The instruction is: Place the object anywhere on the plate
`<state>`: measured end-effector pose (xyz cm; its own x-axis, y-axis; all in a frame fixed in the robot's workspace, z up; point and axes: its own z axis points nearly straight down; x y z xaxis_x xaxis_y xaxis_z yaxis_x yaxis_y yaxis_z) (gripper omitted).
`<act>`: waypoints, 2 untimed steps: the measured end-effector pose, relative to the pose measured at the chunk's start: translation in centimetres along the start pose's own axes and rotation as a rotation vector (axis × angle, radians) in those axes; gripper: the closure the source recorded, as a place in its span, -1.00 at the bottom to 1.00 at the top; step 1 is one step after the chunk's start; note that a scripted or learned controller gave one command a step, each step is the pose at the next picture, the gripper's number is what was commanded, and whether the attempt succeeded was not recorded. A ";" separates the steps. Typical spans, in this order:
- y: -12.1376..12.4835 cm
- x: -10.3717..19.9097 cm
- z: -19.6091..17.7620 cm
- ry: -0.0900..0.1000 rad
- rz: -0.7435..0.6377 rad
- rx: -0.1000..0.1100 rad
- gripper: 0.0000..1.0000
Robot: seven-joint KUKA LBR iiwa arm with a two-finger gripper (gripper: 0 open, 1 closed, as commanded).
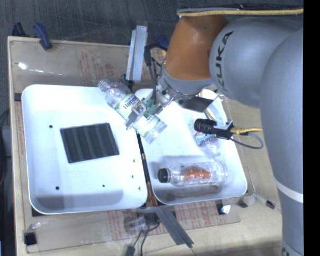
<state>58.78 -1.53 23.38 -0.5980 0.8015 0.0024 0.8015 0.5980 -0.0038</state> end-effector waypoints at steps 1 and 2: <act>0.0 0.0 0.0 0.000 0.001 0.000 -1.00; 1.1 3.3 1.8 0.000 0.211 0.000 -1.00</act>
